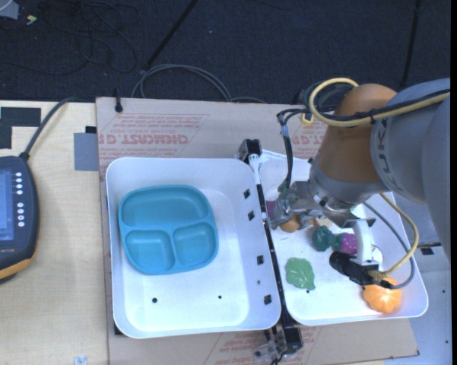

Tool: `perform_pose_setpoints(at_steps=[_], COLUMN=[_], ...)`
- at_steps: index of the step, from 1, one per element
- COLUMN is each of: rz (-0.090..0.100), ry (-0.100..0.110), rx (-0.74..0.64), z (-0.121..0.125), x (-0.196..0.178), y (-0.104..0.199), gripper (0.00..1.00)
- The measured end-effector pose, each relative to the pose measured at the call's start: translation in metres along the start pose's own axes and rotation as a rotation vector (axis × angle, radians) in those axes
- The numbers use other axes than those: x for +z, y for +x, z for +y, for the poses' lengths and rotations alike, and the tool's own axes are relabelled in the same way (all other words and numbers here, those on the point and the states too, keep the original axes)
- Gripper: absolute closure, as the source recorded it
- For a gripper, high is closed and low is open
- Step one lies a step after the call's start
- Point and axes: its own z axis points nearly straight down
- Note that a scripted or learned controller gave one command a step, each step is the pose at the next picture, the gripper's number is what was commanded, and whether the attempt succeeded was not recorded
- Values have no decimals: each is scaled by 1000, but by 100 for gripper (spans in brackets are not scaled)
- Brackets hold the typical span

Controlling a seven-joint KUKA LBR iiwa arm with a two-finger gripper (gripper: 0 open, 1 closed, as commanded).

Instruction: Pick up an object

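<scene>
My gripper [289, 207] is down in the right bin [410, 299] over a small tan-orange piece [290, 223]; can't tell if it's gripping.

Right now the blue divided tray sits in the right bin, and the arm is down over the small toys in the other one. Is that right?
Not quite. The camera view shows the blue divided tray in the left bin, not the right. The arm is down over the small toys in the other one, the right bin, among them a green toy and an orange one.
</scene>
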Motion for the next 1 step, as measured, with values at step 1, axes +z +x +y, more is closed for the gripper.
perform_pose_setpoints(at_steps=[1], rz=[-2], ry=[8], rx=[4], z=[16], x=[-28], y=[47], gripper=[100])
